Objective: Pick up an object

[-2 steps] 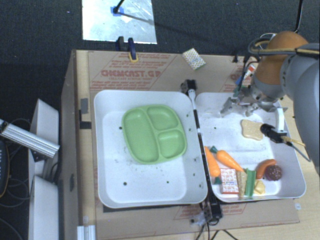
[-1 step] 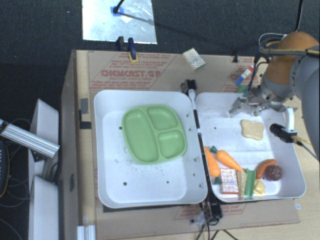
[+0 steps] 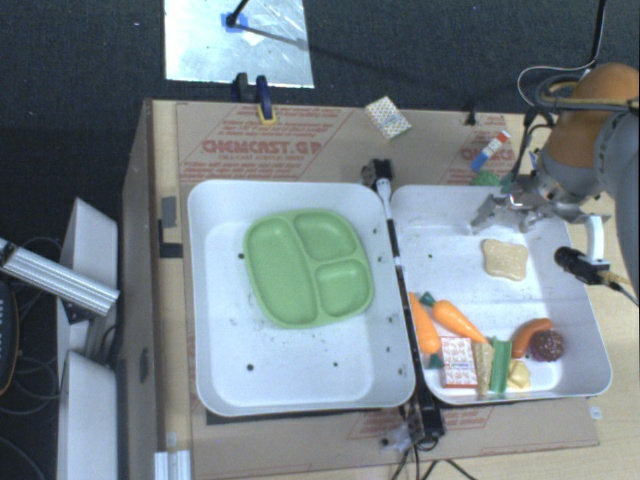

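Bins sit side by side on the bench, the left bin (image 3: 215,298) holding a green divided plate (image 3: 308,267) that lies flat near its middle, three compartments facing up. The right bin (image 3: 440,218) carries the loose items. A pale, bread-like slice (image 3: 505,258) lies alone in the upper half of that bin, well apart from the rest. Lower down, two orange carrots (image 3: 445,320) lie at a slant near the divider between the bins, one just beside the other. Along the near wall sit a small red-and-white box (image 3: 458,361), a thin green piece (image 3: 499,366) just right of it, a yellowish bit (image 3: 518,374), and a dark reddish round item (image 3: 546,344) touching an orange-brown one (image 3: 531,329) — what these last two are is hard to tell.

The gripper (image 3: 508,211) hangs at the far right part of the right bin, above and just left of the bread-like slice, close to it but with no object seen between its metal fingers (image 3: 486,215). The fingers look splayed apart — a wide stance rather than a closed one. Behind it the grey arm (image 3: 605,158) with its orange band (image 3: 590,98) reaches in from the right.

Beyond the bins, on the brown board (image 3: 260,143), lie a small patterned block (image 3: 387,116) and a red, white and blue item (image 3: 489,152).
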`<state>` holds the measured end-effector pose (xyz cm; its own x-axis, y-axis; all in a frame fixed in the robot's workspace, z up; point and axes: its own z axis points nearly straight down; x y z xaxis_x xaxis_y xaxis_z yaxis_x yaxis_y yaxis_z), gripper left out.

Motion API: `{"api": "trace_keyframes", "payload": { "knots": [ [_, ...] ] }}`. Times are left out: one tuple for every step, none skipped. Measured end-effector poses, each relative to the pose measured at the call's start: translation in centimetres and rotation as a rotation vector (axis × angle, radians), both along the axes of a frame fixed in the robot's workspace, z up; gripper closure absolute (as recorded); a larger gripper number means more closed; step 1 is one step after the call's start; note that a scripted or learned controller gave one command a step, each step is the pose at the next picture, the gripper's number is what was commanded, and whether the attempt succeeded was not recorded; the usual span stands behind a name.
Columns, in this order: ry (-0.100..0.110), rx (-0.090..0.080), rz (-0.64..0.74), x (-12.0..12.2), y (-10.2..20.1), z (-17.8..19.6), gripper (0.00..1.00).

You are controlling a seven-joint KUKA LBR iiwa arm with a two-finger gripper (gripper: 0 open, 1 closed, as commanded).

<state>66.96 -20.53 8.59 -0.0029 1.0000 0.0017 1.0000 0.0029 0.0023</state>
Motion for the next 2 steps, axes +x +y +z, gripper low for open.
{"api": "trace_keyframes", "payload": {
  "knots": [
    [-0.001,-0.002,0.001,0.0,1.8,-0.1,0.0],
    [0.0,0.0,0.0,0.0,0.0,0.0,0.0]
  ]
}}
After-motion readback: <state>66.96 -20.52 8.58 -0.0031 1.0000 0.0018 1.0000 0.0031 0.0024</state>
